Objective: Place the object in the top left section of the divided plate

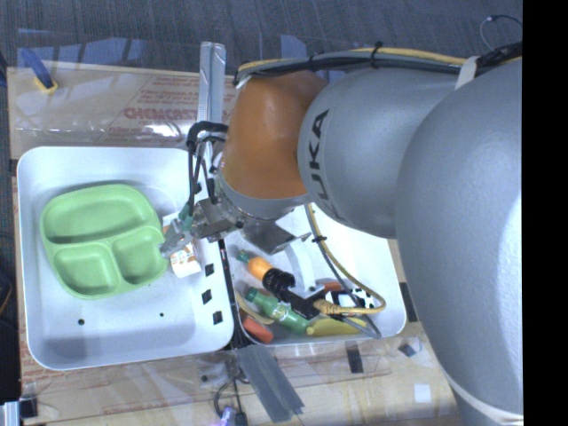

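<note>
- A small white object (184,261) with orange markings is seen at the gripper (177,238), just beside the right rim of the green divided plate (98,238); its shape is hard to make out.
- Whether the object is clamped or merely touched cannot be told, nor how wide the gripper stands.
- Two white bins are counted: the left bin (53,344) carries the one plate, with three sections.
- The right bin (390,313) is largely hidden by the arm (373,131); a jumble of small items (284,304) is seen there, too tangled to count.

1 fixed camera looks down at a slant on both bins (35,238), arm (426,149) close beneath.
</note>
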{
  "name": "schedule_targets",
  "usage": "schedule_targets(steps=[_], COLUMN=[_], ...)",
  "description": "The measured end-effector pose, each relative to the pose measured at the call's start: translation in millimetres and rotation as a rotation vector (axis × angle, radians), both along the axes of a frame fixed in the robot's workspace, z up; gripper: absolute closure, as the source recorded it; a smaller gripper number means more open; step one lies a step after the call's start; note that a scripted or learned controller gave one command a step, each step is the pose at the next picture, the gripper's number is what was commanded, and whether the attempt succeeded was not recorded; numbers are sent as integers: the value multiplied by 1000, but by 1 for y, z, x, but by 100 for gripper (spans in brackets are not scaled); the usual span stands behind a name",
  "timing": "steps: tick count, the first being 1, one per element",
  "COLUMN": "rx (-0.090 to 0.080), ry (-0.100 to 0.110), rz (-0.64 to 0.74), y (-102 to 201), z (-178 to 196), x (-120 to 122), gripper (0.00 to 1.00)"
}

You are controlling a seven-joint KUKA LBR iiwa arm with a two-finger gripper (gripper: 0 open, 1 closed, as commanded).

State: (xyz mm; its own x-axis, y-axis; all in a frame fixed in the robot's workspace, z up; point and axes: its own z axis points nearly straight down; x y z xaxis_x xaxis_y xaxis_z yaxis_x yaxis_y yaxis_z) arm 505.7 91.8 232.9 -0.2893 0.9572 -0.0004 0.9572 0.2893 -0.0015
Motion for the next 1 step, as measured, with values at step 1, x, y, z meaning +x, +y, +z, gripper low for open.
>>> schedule_targets(steps=[1], rx=[0], ry=[0], rz=[0], y=[0], z=[0], x=[0], gripper=[0])
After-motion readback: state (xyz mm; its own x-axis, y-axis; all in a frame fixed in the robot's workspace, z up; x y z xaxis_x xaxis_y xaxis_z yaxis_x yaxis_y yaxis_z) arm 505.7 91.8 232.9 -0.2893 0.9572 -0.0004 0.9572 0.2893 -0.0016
